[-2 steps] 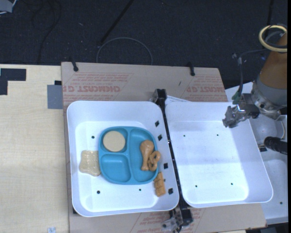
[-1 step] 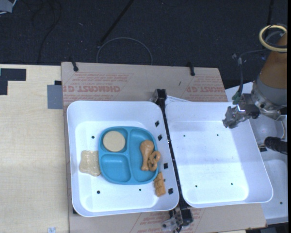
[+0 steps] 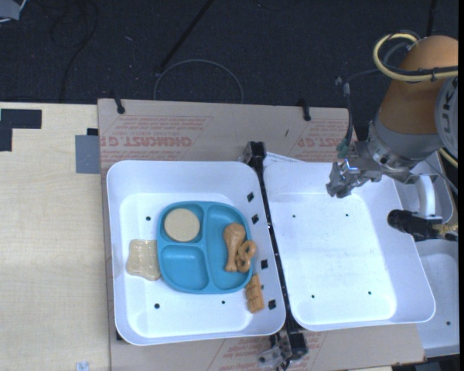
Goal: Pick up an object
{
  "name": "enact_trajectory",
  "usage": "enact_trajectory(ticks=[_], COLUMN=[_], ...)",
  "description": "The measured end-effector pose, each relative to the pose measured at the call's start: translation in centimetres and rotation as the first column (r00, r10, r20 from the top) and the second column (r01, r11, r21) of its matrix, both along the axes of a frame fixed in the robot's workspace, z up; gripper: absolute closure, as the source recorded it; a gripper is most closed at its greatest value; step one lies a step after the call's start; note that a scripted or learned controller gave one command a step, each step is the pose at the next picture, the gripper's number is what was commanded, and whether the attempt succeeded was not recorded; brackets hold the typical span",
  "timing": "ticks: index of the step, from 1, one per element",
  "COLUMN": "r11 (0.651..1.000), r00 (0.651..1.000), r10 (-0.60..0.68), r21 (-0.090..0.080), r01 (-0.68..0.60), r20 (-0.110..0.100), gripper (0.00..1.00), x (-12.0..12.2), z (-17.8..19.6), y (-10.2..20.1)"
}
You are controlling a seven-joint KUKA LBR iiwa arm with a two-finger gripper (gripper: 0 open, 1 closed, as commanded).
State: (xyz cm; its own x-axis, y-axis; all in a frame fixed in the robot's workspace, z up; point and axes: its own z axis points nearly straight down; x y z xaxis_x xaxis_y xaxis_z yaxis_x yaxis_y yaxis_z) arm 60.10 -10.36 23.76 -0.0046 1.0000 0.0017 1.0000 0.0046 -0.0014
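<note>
**Ana:** Nearest us, at the left bin's [image 3: 131, 199] front edge, what's lying there?

**Ben:** Small tan pieces [image 3: 254, 293], just beside the blue sectioned tray [image 3: 187, 273], near the divider between the bins.

**Ana:** And on the tray itself?

**Ben:** A pale round disc [image 3: 181, 224] in its back-left section, and a brown pretzel-like item [image 3: 238, 246] in the right section. A beige flat piece [image 3: 144, 259] lies on the bin floor, touching the tray's left side.

**Ana:** The gripper?

**Ben:** It [image 3: 343, 182] hangs over the far edge of the right bin [image 3: 348, 284], well apart from all those objects. Whether its jaws are parted or closed, I cannot tell.
</note>
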Motion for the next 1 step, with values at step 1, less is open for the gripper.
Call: enact_trajectory(ticks=[1], r11=[1.000], r00=[1.000], r10=[0.001], r21=[0.001], r01=[-0.001], r20=[0.000], gripper=[1.00], x=[1.05], z=[0.66], y=[5.51])
